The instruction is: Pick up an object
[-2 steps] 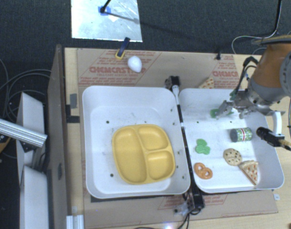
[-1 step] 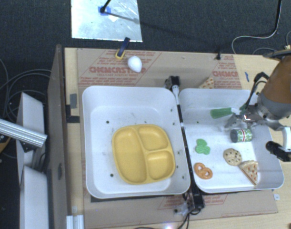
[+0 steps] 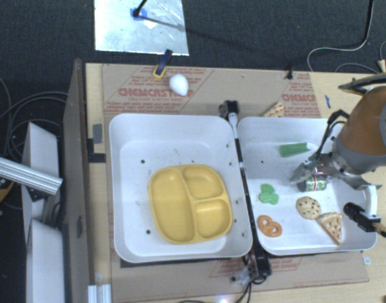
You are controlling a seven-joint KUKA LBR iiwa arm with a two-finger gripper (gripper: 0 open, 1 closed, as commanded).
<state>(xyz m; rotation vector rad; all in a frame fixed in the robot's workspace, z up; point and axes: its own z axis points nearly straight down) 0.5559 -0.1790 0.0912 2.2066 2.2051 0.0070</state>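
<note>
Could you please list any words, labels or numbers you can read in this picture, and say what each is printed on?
"CHEMCAST", in red, on the brown protective sheet behind the left bin.
"CHEMCAST" again, partly cut off, on the same sheet behind the right bin.
Smaller red lines beneath both: too blurred to read.
Label on the small can in the right bin: too small to read.

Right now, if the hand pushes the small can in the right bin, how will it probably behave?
The small can seems to lie on its side beside the hand, so it would probably roll rather than slide. Its rounded, shiny-looking body may slip from a pinch. It looks rigid and probably light, and a roll could carry it toward the cookie.
</note>
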